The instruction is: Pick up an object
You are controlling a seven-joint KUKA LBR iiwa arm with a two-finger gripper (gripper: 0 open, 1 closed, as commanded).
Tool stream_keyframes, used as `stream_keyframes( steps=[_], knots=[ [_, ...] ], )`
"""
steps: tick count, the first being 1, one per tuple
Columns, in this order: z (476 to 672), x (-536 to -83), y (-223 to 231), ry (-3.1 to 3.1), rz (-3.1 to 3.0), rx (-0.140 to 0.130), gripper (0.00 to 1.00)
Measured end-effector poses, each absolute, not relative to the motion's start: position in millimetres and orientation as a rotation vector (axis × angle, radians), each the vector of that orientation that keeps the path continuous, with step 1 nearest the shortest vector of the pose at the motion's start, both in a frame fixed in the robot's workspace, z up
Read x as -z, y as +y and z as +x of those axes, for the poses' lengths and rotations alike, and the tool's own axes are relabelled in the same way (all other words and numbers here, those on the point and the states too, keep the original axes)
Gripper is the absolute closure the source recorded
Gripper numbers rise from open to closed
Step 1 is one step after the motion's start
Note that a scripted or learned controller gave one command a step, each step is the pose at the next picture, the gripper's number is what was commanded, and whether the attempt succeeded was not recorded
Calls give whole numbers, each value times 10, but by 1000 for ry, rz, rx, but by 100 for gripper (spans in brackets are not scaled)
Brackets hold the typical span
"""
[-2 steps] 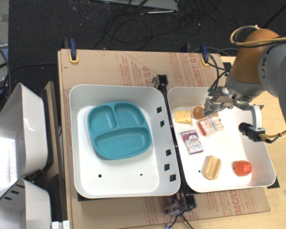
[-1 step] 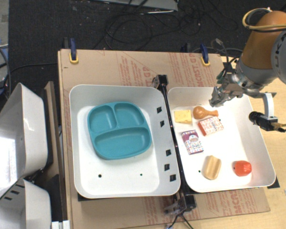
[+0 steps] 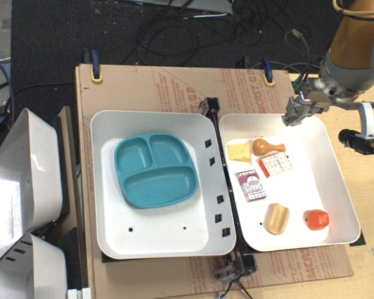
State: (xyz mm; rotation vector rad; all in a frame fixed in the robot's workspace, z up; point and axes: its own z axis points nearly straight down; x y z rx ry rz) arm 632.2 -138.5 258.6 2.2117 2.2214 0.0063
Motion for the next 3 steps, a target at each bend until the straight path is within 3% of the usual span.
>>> stream_keyframes(
  steps=[1, 3],
  knots=[
    [6330, -2754, -1385, 2223, 2215, -2, 100],
    [6207, -2470, -319, 2231, 2215, 1, 100]
  ],
)
